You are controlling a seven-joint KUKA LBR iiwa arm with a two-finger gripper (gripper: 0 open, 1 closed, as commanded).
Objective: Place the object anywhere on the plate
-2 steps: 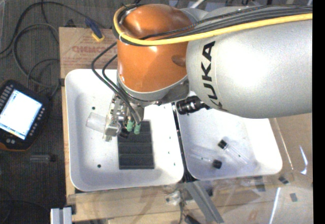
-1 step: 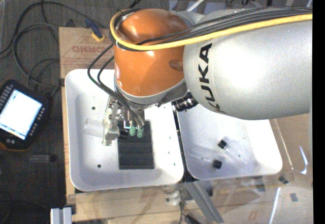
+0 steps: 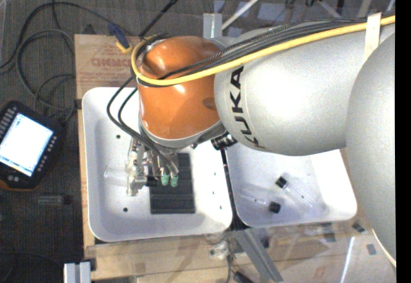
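Left bin [image 3: 96, 147]: white, shallow; landmark for this entry. Black rectangular plate [image 3: 174, 195] lies inside it, toward its near right part. Gripper [image 3: 154, 176] hangs over the plate's far left edge; whether it is open or closed cannot be told. Clear object [image 3: 115, 176], possibly plastic, lies in the bin just left of the gripper, off the plate. Arm's orange band [image 3: 176, 99] covers the bin's far right. Right bin [image 3: 321, 201] adjoins, holding two small black pieces [image 3: 278, 194].

arm [image 3: 302, 92]: "KUKA" | cardboard [image 3: 103, 62]: "CHEMO", partly hidden
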